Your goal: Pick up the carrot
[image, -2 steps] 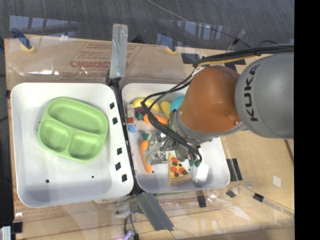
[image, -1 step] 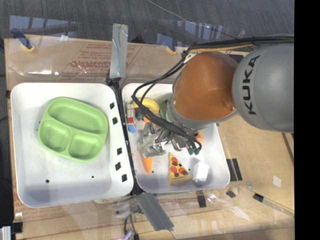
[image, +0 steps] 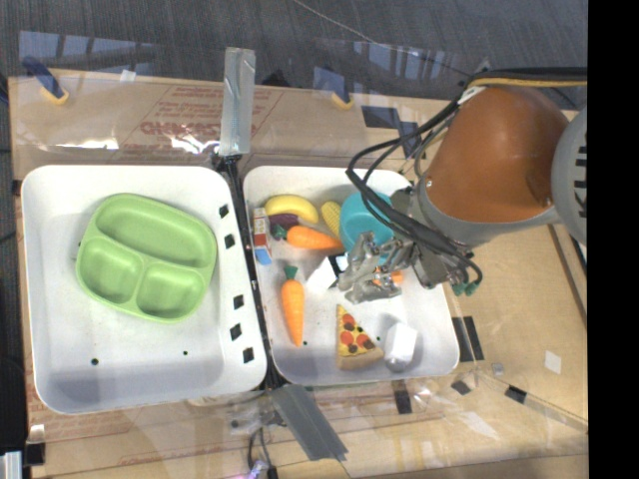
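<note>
The left bin (image: 60, 367) holds a green plate (image: 147, 257) with three parts. In the right bin (image: 431, 362), a carrot (image: 293, 307) lies near the left wall, green top pointing away from us. A second carrot (image: 312, 238) lies above it, beside a yellow banana (image: 291, 208). A pizza slice (image: 354, 335) sits lower down. The hand (image: 367, 272) hangs over the bin's middle, right of both carrots, and I cannot tell if it is open or closed.
</note>
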Robot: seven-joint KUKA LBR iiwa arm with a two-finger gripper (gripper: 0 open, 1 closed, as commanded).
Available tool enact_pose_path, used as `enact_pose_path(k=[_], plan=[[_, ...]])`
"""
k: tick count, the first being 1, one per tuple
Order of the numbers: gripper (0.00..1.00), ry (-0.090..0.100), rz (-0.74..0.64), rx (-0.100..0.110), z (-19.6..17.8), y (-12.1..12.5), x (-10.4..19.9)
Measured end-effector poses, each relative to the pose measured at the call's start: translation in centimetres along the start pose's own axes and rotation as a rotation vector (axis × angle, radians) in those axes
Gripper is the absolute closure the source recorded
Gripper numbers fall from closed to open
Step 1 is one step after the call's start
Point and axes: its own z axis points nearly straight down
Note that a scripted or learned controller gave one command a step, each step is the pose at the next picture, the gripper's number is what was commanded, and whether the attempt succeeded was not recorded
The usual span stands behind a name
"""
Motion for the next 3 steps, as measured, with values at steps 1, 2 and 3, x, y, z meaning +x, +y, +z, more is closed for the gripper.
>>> enact_pose_path(k=[1, 2, 3], plan=[[1.0, -0.01, -0.026, 0.005, -12.8, -4.1, -3.0], [1.0, 0.0, -0.132, 0.0, -12.5, -8.3, 0.9], [1.0, -0.008, -0.314, 0.006, -22.5, -11.1, -1.3]])
